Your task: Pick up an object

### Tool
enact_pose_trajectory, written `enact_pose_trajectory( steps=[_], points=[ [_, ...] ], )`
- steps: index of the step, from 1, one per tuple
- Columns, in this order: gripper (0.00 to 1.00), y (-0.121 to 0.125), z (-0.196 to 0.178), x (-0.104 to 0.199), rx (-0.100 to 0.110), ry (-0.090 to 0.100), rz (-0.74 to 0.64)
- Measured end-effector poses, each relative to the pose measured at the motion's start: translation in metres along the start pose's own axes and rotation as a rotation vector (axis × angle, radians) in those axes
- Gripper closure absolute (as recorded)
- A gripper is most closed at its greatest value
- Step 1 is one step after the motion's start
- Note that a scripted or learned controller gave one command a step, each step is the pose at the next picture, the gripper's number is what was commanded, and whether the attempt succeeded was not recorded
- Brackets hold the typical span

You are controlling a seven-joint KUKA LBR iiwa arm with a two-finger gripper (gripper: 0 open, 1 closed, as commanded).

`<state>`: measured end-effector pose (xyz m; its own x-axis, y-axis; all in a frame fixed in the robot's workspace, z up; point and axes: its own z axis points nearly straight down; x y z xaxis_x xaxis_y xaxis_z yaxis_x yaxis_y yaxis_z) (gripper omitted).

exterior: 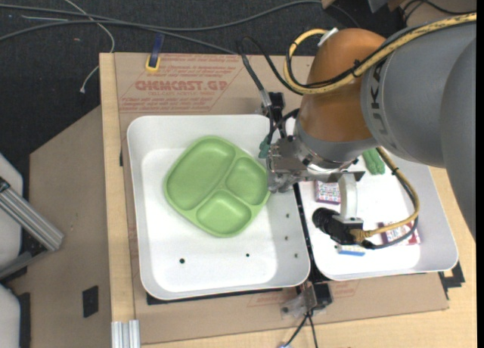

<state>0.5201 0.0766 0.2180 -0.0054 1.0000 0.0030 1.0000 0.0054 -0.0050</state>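
My arm (408,74) reaches in from right, orange band above wrist; my gripper (278,166) low at right rim of left bin (151,263), touching or just beside right edge of green plate (215,185); cannot tell whether anything is gripped; plate three-compartment, flat in left bin, upper middle; right bin (431,252) holds small packets (393,233) and green item (374,162), partly hidden under arm.

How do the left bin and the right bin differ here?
The left bin holds one large green divided plate; the right bin holds several small items, partly hidden. The left bin lies open to view; the arm covers much of the right bin. Both are shallow and white.
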Motion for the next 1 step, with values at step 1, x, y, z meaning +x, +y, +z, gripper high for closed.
enact_pose_trajectory(
  steps=[1],
  points=[
    [0.00,0.0007,-0.0004,-0.0030,-0.002,-0.002,0.005]
  ],
)
